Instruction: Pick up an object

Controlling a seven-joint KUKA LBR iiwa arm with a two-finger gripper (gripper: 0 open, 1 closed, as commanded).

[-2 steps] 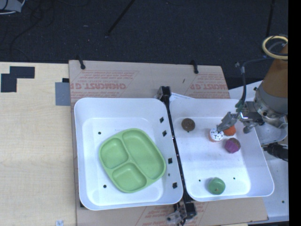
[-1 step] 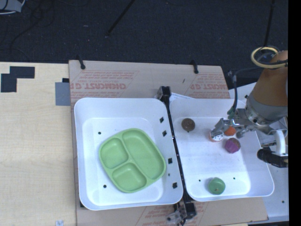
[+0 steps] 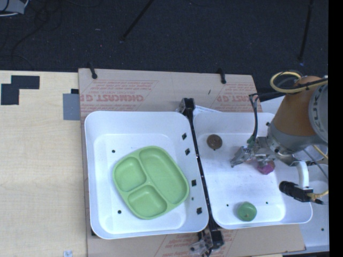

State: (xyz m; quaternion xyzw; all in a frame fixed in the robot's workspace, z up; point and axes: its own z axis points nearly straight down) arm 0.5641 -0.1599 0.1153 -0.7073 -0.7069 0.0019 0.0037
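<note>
Your gripper (image 3: 242, 157) sits low in the right bin (image 3: 225, 208); finger state cannot be told. Pink object (image 3: 266, 168) lies at its four o'clock, touching the wrist, likely the target

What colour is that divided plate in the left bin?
Light green; the divided plate shows best in the camera view.

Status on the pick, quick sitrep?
Gripper low in right bin. Pink object beside it, grasp unconfirmed. Brown object and green object apart, untouched.
</note>
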